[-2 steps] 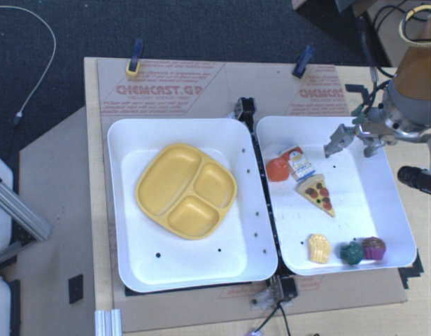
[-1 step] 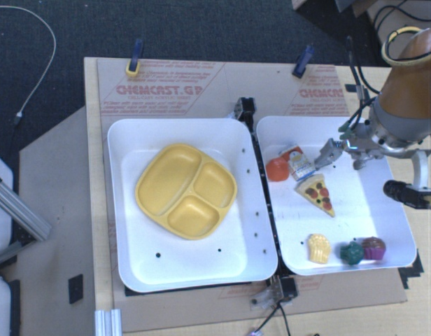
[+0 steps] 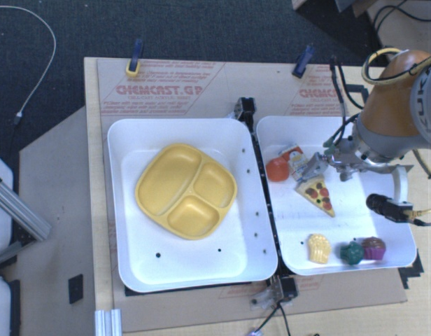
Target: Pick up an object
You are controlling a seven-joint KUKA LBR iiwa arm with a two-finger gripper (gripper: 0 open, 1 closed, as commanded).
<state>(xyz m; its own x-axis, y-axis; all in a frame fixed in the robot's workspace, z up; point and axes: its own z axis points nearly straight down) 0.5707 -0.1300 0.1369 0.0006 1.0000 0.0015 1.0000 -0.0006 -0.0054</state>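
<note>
Left bin [image 3: 124, 187] holds one yellow divided plate [image 3: 186, 190], three compartments, sitting roughly centre and rotated diagonal to the bin walls. Right bin [image 3: 383, 257] holds the toys: red tomato [image 3: 277, 169] by the inner wall, a small red-and-white item [image 3: 294, 156] just beside it, pizza slice [image 3: 316, 194] mid-bin, yellow corn piece [image 3: 318, 248] near the front wall, green piece [image 3: 352, 253] and purple piece [image 3: 373, 247] touching each other at the front right. Pizza slice lies flat, long axis diagonal – narrow tip toward front right, wide crust end toward upper left. Claw [image 3: 315, 168] is low over the right bin, right at the crust end of the slice, next to the tomato – can't tell from this angle how it's set, nothing visibly held. Surface is a brown board with red CHEMCAST print and blue clamps [image 3: 303, 61] on the far edge, over dark carpet floor [image 3: 201, 19]
</note>
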